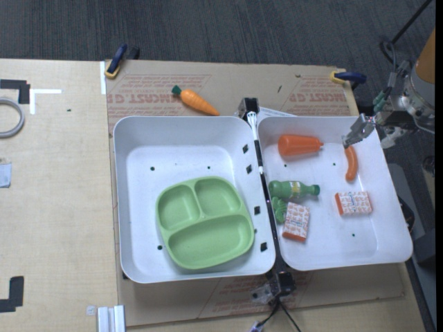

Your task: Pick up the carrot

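Note:
The carrot (195, 100), orange with a green top, lies on the cardboard behind the left bin (131, 185), outside both bins. My gripper (365, 140) hovers at the far right corner of the right bin (387, 234), just above a small red sausage (351, 163). Its fingers (356, 131) stand apart with nothing between them. The carrot is far to the gripper's left.
The right bin also holds an orange plastic piece (300, 145), a green bottle (294, 189) and two red-and-white cartons (296, 221) (354, 203). A green divided plate (205, 221) sits in the left bin. Clamps (116, 59) (348, 77) grip the cardboard's back edge.

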Available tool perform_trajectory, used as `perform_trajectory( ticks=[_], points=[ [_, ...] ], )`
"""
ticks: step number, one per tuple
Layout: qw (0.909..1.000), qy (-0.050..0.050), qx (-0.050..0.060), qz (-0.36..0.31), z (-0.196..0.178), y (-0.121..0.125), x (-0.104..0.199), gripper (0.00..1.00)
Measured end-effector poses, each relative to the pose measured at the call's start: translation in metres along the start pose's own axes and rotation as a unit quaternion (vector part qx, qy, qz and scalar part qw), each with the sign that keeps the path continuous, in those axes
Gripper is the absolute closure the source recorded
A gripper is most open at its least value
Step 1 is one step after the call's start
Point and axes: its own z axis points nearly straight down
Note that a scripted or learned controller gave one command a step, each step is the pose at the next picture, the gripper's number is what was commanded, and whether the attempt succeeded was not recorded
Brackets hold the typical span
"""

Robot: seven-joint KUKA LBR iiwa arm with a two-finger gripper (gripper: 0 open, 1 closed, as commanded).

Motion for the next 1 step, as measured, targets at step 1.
perform_trajectory(
  ticks=[1],
  points=[
    [1.0, -0.001, -0.005, -0.007, 0.1609, -0.0135, 0.041, 0.0]
  ],
)
